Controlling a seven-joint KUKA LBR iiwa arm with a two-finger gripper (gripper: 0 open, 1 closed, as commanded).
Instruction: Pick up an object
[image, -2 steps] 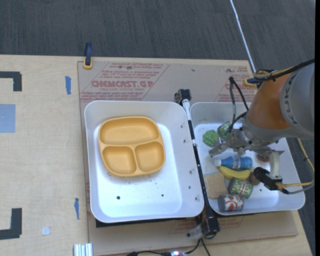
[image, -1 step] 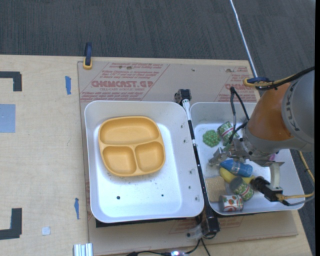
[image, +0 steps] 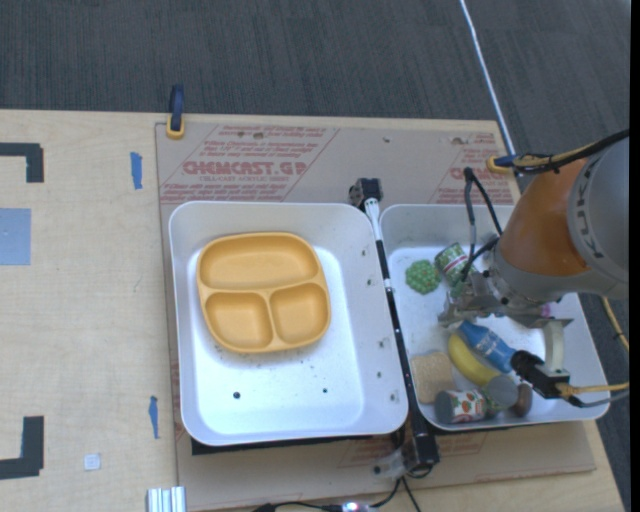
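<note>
Clutter fills the right bin (image: 590, 335) because it serves as the picking pile: a banana (image: 470, 362) and a blue bottle (image: 492, 346) lie just under the claw (image: 468, 305), a green ball (image: 423, 276) beside it. Whether anything is grasped, I cannot tell.

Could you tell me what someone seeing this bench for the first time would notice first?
Most likely the yellow divided plate, lying alone in the left bin. Next, the grey arm with its orange band reaching from the right over the right bin, where small things crowd together: a green broccoli-like piece, a banana and a blue bottle.
</note>
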